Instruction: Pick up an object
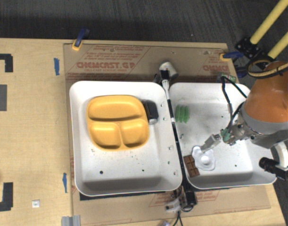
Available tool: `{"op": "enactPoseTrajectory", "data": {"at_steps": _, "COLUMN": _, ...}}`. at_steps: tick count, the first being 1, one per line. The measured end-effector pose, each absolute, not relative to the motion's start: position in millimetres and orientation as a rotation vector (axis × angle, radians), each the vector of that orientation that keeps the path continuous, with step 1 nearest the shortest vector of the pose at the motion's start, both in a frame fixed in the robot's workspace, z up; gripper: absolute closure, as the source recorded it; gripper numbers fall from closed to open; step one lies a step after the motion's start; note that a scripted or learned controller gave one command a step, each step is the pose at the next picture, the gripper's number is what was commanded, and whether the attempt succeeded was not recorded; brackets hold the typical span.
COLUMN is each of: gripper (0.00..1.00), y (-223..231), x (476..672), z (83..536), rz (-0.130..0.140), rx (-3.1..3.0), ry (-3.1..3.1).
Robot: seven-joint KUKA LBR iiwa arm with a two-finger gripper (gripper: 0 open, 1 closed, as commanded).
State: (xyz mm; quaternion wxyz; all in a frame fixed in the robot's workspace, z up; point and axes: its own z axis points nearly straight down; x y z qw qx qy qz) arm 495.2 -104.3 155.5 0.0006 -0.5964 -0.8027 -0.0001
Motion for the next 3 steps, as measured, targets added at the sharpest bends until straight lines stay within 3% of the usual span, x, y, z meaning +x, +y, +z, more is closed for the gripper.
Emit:
{"op": "enactPoseTrajectory", "data": {"at_steps": 1, "gripper": 0.00, "y": -105.5, "x": 479.2, "z": 107.6, "rz": 0.000, "rx": -2.097, "ry": -2.335}}
{"op": "enactPoseTrajectory", "data": {"at_steps": 2, "gripper": 0.00, "y": -97.7, "x": 493.3, "z": 85.3, "rz": -0.002, "rx": -2.267, "ry": -2.175}}
{"op": "enactPoseTrajectory", "data": {"at_steps": 3, "gripper": 0.00, "y": -94.6, "x": 480.7, "z": 85.8, "rz": -0.004, "rx": -2.099, "ry": -2.340}}
